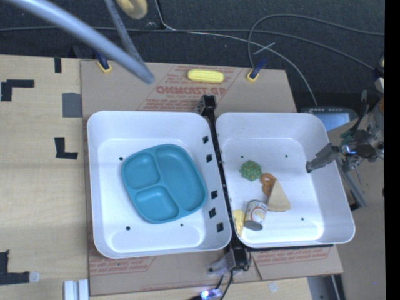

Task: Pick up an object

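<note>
At the right bin's (325, 167) outer rim my tool (312, 165) hangs; whether it is parted or closed I cannot tell. Still approaching, I judge: next, reach left to the green object (250, 170) and descend.

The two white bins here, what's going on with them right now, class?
A robot arm reaches in from the right, its gripper poised over the right edge of the right bin, holding nothing visible. That bin contains a green broccoli piece, a small can, a tan wedge and a pretzel-like piece. The left bin holds a blue divided plate. Nothing has been picked up yet.
</note>
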You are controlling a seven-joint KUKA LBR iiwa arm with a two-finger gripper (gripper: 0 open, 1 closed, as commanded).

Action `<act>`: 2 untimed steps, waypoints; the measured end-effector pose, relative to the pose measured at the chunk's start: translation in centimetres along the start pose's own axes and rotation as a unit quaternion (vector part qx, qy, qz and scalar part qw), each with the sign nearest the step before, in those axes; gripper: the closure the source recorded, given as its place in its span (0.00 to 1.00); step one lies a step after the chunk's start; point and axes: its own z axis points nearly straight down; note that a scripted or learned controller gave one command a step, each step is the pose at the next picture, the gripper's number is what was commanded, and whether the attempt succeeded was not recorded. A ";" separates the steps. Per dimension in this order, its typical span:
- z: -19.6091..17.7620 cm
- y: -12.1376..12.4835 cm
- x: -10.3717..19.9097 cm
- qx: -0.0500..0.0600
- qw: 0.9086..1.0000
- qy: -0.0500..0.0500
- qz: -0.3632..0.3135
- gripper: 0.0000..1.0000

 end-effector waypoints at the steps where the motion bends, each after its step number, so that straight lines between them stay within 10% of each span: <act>1: -0.6 0.2 0.0 -0.005 1.000 -0.002 -0.002 0.00; 2: 5.8 0.5 0.1 -0.002 1.000 -0.001 -0.002 0.00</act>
